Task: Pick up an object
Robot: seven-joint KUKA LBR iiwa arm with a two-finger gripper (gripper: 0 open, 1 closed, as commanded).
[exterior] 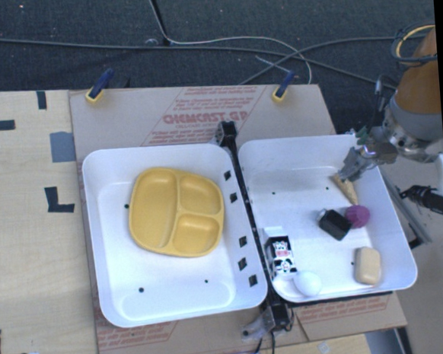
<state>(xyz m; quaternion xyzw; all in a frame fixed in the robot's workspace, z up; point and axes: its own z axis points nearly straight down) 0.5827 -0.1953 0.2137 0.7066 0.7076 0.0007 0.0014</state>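
The grey metal gripper point(352, 167) hangs over the far right side of the right bin point(296, 159). It is too small and blurry to tell if it is open or closed. Nothing can be seen held in it.

Just under its tip lies a tan wedge point(347, 191), smooth and pointy, very close to it or maybe touching. A bit nearer the front sit a fuzzy purple ball point(358, 215) and a shiny black block point(333, 224), touching each other. Further toward the front is a smooth tan bar point(367, 266) with round corners. Far off to the picture's left of the gripper are a smooth white egg shape point(308, 283) and a small printed box point(280, 255).

That makes six things in this bin, one of each.

There are two white plastic bins. The left bin point(108, 242) holds one yellow plastic plate point(175, 212) with three parts
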